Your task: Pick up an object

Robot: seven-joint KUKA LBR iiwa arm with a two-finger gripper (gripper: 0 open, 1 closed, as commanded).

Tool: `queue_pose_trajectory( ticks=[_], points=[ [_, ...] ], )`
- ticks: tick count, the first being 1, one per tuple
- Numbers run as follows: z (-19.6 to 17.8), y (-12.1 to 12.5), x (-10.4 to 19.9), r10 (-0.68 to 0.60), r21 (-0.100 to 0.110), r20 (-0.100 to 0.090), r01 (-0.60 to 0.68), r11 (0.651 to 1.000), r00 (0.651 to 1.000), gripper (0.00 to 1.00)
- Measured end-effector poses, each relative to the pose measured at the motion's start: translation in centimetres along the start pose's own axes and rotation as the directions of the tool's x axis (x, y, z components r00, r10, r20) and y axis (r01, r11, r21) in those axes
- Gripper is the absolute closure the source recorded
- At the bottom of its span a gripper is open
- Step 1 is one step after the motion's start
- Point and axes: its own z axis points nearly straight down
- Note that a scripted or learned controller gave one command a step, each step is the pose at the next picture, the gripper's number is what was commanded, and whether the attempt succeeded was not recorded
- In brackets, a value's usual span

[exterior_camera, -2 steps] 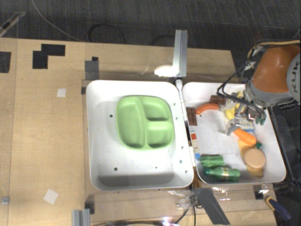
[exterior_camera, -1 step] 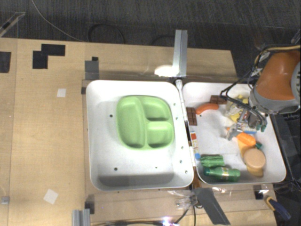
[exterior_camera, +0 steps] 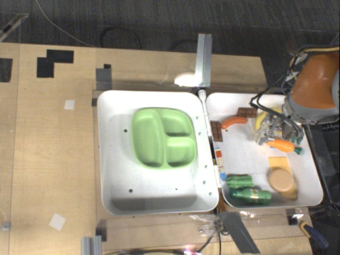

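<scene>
From my overhead feed, the gripper [exterior_camera: 277, 133] is down in the right bin [exterior_camera: 313, 195], near its back right corner. A carrot [exterior_camera: 281, 145] sits right under the fingertips, long axis running left to right with the green end toward the bin's right wall. It looks like it's touching the fingers, maybe even between them, but the wrist clutter hides the gap, so I can't tell how wide the thing is open or whether it actually has the carrot. My guess is that's the target. Other stuff nearby: an orange chili [exterior_camera: 234, 122] off to the left, and a green tray [exterior_camera: 162, 137] in the left bin [exterior_camera: 111, 190].
</scene>
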Motion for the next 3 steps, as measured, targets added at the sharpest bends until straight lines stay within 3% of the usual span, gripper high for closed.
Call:
queue_pose_trajectory(
  ticks=[1,2,3],
  points=[
    [0.0,0.0,0.0,0.000,0.000,0.000,0.000,1.000,1.000,0.00],
    [1.3,-1.1,5.1,0.093,0.001,-0.013,-0.093,0.996,0.996,0.00],
    [-0.2,-1.0,4.5,0.085,0.001,0.005,-0.085,0.996,0.996,1.00]
  ],
)
